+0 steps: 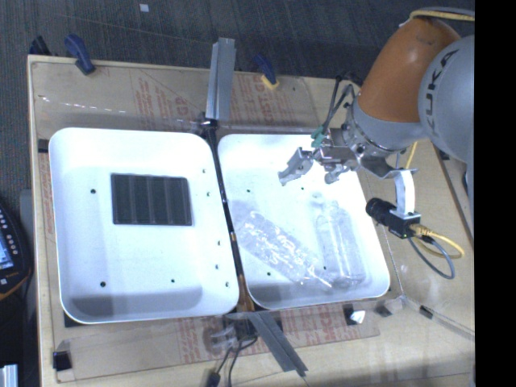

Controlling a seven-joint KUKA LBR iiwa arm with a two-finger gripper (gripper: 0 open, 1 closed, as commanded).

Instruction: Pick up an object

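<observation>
Two shallow white bins sit side by side on a wooden bench [121,345]. The left bin [81,280] fills the left half of the frame and holds a dark, ribbed rectangular pad [151,199], lying flat in its upper middle. The right bin [266,293] holds two clear things: a crinkled clear plastic bag [270,244] lying slantwise across its middle toward the lower right, and a clear plastic bottle [340,244] lying on its side just right of the bag, near the bin's right wall. The grey arm [451,95] with its orange band comes in from the upper right of the frame, and its gripper [305,166] hangs over the upper part of the right bin, above and apart from the bag and the bottle. Its two fingers stand spread apart with nothing between them. A blue clamp [79,55] grips the bench edge at the upper left, and another [264,68] sits near the top middle.
</observation>
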